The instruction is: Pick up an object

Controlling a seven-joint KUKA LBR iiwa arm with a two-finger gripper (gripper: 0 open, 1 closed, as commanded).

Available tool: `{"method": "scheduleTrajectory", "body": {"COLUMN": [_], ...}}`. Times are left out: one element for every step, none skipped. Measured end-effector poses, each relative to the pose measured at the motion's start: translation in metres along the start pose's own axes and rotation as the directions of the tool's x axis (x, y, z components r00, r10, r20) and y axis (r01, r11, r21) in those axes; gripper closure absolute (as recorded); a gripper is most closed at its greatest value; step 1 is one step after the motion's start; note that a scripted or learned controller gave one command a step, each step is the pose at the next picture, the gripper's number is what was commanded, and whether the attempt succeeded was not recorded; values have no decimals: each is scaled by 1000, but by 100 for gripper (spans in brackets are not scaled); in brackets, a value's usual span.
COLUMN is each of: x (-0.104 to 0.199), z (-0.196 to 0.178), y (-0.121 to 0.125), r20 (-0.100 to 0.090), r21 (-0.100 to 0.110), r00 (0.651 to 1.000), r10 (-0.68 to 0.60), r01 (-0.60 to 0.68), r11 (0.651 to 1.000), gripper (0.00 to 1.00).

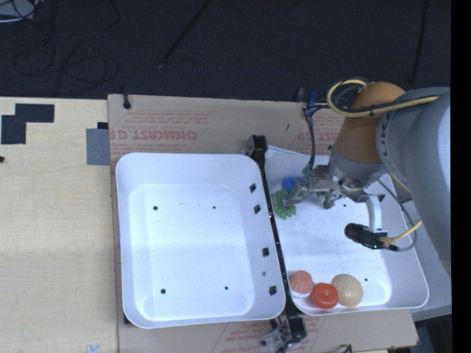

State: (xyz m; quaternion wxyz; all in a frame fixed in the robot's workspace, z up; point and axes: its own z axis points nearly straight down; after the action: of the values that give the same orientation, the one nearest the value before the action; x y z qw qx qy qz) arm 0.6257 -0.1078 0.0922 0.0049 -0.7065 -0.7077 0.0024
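My gripper (307, 188) is low in the upper left part of the right bin (335, 252), hanging from the grey arm with its orange band (366, 134). A small blue object (290, 184) lies right at its left tip, touching or nearly touching it. Just below and left of that is a green leafy object (282, 205), against the bin's left wall. Along the bin's front edge lie a pink piece (300, 280), a red tomato-like ball (324, 295) and a beige round object (347, 289).
The left bin (140, 190) stands beside the right one, with a black divider rail (269, 226) between them. A black connector with a yellow cable (368, 235) hangs off the arm over the right bin. Both bins rest on cardboard (191, 123).
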Motion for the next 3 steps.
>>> {"method": "scheduleTrajectory", "body": {"x": [-3, -3, -3], "z": [-19, -19, -19], "y": [2, 2, 2], "r20": [3, 3, 3], "r21": [-7, -7, -7], "r00": [1000, 1000, 1000], "r10": [0, 0, 0], "r01": [0, 0, 0], "r11": [1000, 1000, 1000], "gripper": [100, 0, 0]}}
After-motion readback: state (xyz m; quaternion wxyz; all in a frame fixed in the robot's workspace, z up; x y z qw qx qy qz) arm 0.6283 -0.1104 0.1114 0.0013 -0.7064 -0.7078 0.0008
